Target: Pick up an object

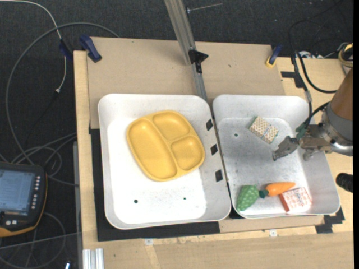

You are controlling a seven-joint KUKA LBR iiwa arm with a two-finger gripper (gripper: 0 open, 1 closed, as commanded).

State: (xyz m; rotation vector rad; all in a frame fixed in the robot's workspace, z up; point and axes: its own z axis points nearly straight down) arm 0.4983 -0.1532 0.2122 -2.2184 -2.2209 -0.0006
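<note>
Speckled beige block [263, 129] lies just up-left of the gripper [295, 148], whose fingers look spread and grip nothing.

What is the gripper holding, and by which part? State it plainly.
Nothing. The gripper hangs over bare floor of the right bin, apart from the patterned block, the carrot toy and the orange box.
</note>
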